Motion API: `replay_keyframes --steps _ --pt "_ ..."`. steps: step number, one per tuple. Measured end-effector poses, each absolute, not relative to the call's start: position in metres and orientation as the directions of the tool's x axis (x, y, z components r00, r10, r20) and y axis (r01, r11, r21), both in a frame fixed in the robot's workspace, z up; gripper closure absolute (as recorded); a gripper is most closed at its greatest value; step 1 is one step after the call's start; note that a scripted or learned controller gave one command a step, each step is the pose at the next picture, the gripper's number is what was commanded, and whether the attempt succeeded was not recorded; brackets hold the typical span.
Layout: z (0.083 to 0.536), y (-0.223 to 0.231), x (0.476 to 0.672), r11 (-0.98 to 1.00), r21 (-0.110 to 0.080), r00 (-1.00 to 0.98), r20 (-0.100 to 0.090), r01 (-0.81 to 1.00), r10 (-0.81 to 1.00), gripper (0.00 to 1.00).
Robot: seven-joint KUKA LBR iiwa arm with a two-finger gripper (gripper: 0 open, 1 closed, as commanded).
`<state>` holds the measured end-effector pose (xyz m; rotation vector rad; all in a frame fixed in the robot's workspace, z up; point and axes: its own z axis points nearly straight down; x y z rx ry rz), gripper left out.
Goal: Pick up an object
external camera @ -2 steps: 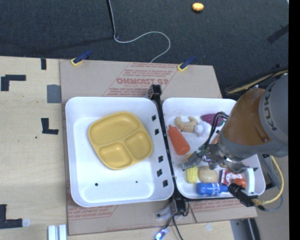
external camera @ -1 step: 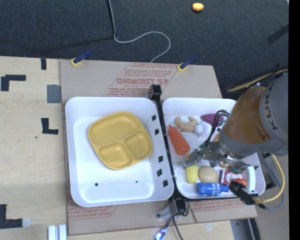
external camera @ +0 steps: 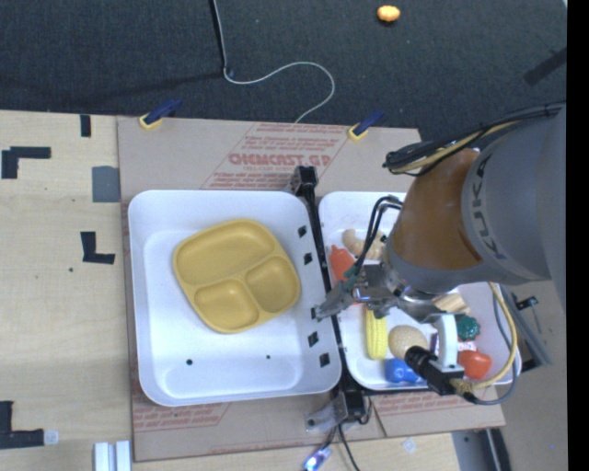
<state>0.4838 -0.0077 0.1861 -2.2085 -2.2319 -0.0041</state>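
Observation:
The right bin (external camera: 361, 372) holds several small toy foods. A yellow corn cob (external camera: 375, 335) lies near its left wall, with a beige round piece (external camera: 403, 341) beside it and a blue piece (external camera: 399, 372) in front. A red-orange piece (external camera: 340, 263) and a tan piece (external camera: 352, 242) sit further back. At the right are a red piece (external camera: 476, 363) and a green piece (external camera: 468, 327). My gripper (external camera: 366, 292) hangs low over the bin's left part, just above the corn cob. The arm's wrist covers the fingers.
The left bin (external camera: 152, 276) holds a yellow divided plate (external camera: 237, 274). A black divider (external camera: 316, 248) runs between the bins. A white cable (external camera: 276, 74) loops over the dark floor behind, where a small orange object (external camera: 388, 13) lies.

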Motion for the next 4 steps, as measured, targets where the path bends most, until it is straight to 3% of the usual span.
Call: replay_keyframes --steps 1,2,3,4 --pt "0.305 0.074 0.485 0.013 0.011 -0.013 0.005 1.000 1.000 0.00" --pt "0.307 0.068 0.483 0.004 -0.004 -0.004 -0.001 1.000 1.000 1.00" --pt "0.404 0.107 0.485 0.007 0.009 -0.007 0.003 1.000 1.000 1.00" --pt "0.408 0.105 0.484 0.003 -0.002 -0.003 -0.002 1.000 1.000 1.00"
